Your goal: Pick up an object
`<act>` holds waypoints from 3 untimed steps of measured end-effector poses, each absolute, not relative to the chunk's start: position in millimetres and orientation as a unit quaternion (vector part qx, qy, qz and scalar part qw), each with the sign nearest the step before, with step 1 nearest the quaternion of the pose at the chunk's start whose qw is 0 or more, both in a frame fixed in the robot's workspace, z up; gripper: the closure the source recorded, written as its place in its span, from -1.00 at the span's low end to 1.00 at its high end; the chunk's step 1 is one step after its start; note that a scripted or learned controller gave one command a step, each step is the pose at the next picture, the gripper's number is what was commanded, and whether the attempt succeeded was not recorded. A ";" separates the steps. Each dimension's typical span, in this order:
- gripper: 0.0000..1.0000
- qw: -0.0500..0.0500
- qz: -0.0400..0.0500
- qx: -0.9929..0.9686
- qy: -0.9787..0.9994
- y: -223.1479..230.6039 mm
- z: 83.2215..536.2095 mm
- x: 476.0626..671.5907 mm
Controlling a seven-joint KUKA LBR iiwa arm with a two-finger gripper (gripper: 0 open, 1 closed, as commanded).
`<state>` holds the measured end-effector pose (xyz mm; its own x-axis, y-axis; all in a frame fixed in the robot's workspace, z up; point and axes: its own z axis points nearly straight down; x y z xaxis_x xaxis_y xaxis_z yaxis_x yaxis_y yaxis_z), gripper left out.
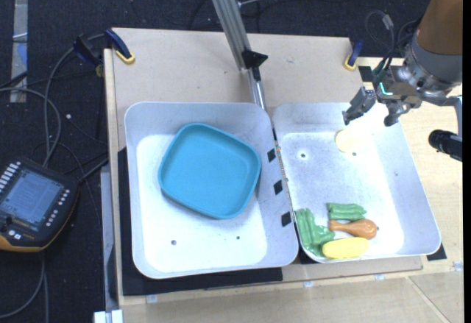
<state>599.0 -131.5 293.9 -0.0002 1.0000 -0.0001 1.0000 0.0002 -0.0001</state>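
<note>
Dark floor, trailing cables, a pale bench with two white bins; the left bin (147,240) holds a blue plate (210,169). The gripper (374,109) hovers over the right bin (412,189)'s far end, fingers spread, nothing between them. The toys crowd the near corner: green pieces (316,229), a brown drumstick (355,226), a yellow piece (344,248). Drumstick and yellow piece lie lengthwise left-right. Risk: so tightly packed against the wall, the fingers may nudge neighbours and clamp air.
</note>
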 end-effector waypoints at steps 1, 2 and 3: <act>-1.00 0.000 0.000 -0.707 -0.707 -131.5 293.8 599.0; -1.00 0.002 0.001 -0.707 -0.707 -125.4 248.0 603.5; -1.00 0.002 0.002 -0.707 -0.707 -127.0 188.8 594.9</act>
<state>594.9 -127.0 188.8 0.0001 1.0000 0.0006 1.0000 -0.0001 -0.0051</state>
